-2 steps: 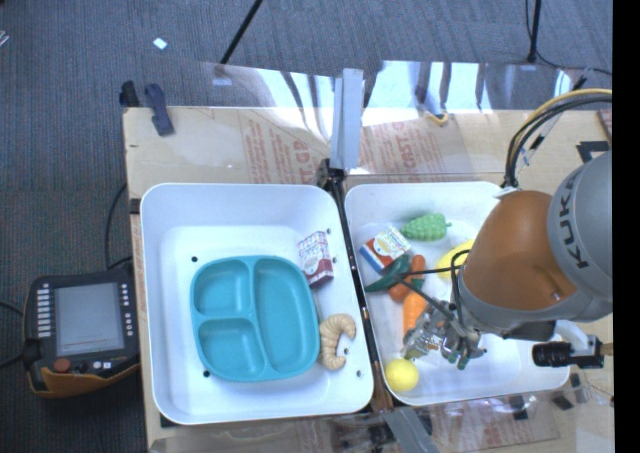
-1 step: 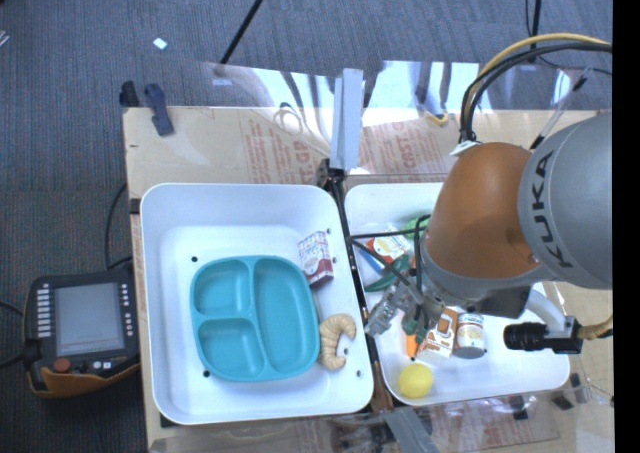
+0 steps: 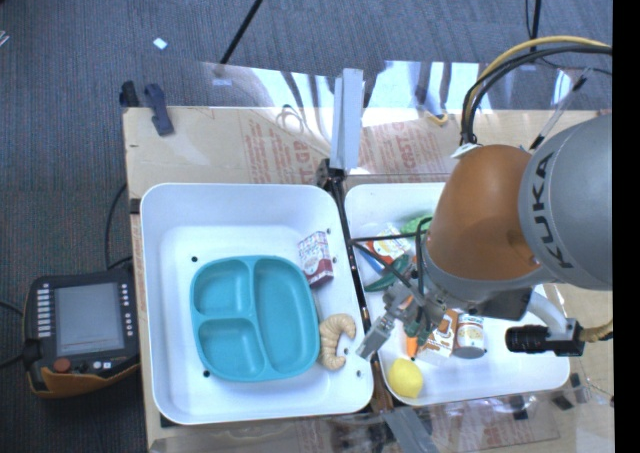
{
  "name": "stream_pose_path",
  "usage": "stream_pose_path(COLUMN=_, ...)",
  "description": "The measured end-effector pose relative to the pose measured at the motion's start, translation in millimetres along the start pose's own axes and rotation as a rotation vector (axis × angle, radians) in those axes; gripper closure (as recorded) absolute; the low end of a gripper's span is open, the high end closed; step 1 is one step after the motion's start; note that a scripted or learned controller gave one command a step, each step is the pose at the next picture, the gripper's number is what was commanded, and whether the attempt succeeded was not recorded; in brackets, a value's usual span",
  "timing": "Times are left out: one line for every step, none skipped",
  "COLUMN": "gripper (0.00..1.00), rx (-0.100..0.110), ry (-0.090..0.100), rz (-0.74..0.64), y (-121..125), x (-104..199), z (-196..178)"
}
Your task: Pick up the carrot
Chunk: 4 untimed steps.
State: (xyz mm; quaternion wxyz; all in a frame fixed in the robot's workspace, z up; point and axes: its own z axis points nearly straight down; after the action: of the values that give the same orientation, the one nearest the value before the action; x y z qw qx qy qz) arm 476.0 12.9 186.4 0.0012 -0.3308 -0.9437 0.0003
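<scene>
A cardboard-topped bench (image 3: 250,146) on dark grey carpet (image 3: 100,21) bears two white bins, with a teach pendant (image 3: 80,326) on the floor to the left. In the left bin (image 3: 165,241) lie a blue divided plate (image 3: 252,319) and a croissant (image 3: 337,339). My gripper (image 3: 398,326) hangs over the right bin (image 3: 540,371); I cannot tell its state. The carrot (image 3: 411,346), a small orange sliver, shows just beside it, left of a lemon (image 3: 405,378).

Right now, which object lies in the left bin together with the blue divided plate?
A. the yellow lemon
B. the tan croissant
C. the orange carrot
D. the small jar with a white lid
B: the croissant lies in the left bin right beside the blue divided plate, while the lemon lies in the right bin.
</scene>
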Motion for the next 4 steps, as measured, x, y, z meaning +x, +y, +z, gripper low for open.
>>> stream_pose_path(gripper=0.00, rx=0.000, ry=-0.001, rz=0.191, y=-17.4, x=-13.9, z=0.2)
stream_pose_path(gripper=0.00, rx=0.001, ry=0.000, rz=0.428, y=-19.5, x=-59.0, z=0.2)
stream_pose_path(gripper=0.00, rx=0.005, ry=0.004, rz=0.636, y=-66.5, x=-78.0, z=45.0)
stream_pose_path(gripper=0.00, rx=-0.033, ry=-0.026, rz=0.943, y=-73.4, x=-72.9, z=84.4)
